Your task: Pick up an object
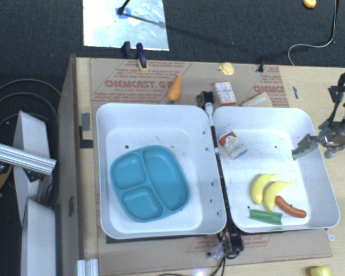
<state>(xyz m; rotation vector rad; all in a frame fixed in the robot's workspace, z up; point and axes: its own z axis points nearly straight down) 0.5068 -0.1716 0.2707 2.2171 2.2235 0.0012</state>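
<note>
1. Camera view looking down on two white bins sitting side by side on a bench.
2. Lying in the left bin (109,125): a blue plate with three parts (149,181), and nothing else.
3. Lying in the right bin (310,125): a small red and white box (232,144) near the middle wall, and a little pile near the front.
4. Making up that pile: two yellow bananas (267,190) touching each other, a red-orange sausage (290,207) just beside them, and a green pepper (265,215) at the front.
5. Reaching in from the right: the gripper (303,146), hanging over the right side of the right bin, well apart from the pile and the box.
6. Can't tell if the jaws are apart or together, being too small and dark here.
7. Holding nothing, as far as can be seen; no toy between the fingers.
8. Sitting outside the bins at the back: an orange carrot (174,88), a small pink and white box (225,93) and a yellow bit (226,68).
9. Probably just starting the job: no toy lifted yet, every toy lying flat in its bin.
10. Left to do, most likely: moving over one toy, going down, closing on it and lifting.
</note>
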